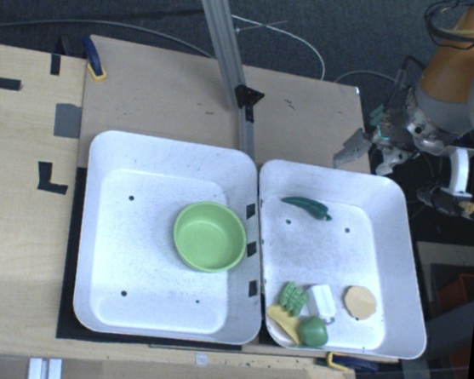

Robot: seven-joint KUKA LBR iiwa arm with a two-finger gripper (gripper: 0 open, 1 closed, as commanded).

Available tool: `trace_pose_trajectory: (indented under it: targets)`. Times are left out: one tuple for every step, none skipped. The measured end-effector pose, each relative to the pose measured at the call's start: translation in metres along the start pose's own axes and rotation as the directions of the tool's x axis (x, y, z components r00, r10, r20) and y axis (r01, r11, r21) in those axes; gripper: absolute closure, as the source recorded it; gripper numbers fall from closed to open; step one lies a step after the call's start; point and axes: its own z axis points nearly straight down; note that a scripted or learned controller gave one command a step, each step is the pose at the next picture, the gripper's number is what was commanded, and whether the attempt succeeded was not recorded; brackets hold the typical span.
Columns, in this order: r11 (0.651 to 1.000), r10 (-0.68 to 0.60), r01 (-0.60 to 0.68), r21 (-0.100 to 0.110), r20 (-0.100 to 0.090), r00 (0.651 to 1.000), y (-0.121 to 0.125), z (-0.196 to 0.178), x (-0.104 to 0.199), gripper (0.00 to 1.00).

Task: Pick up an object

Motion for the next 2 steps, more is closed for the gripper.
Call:
trace_pose_trajectory:
  targets:
    - [1.0,0.0,0.0,0.0,0.0,1.0,0.0,0.0,0.0,0.0]
    - [1.0,0.001,-0.001,0.0,0.0,1.0,0.004,0.051,0.01,0.0]
